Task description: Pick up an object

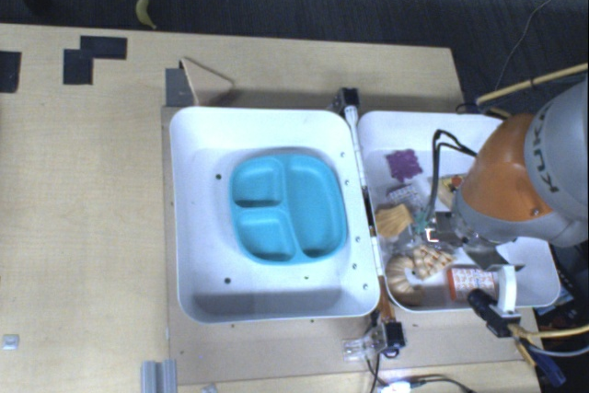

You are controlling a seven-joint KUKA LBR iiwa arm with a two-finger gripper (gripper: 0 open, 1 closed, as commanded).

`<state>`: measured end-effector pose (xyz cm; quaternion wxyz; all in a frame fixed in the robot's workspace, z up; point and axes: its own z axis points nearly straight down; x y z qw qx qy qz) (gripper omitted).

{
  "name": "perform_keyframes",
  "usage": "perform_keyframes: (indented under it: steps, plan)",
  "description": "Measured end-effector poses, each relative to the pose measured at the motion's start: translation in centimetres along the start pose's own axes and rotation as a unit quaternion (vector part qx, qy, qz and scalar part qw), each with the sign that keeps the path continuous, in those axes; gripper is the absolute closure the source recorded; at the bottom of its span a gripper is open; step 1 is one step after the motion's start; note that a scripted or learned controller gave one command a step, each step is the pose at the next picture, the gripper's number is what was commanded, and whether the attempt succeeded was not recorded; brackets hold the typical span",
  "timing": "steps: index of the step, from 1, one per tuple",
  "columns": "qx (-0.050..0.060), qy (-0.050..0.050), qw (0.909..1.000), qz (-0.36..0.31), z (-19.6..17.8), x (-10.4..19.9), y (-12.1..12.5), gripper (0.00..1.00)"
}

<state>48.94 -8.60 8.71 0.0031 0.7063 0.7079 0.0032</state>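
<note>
You see the gripper [431, 235], grip state indeterminable, over the right bin's [543, 285] clutter; a smooth blue three-compartment tray [288, 206] occupies the left bin [198, 198].

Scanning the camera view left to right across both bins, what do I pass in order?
Left bin's wall → blue divided tray → rim between the bins → purple object → arm's orange band, low over the right bin.

Arm [515, 179] low, gripper [429, 235] down
</note>
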Motion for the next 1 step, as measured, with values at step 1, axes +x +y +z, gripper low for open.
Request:
perform_keyframes:
  steps: [1]
  plan:
    - [-0.003, 0.000, 1.0000, 0.000, -1.18, -0.01, 0.23, 1.00]
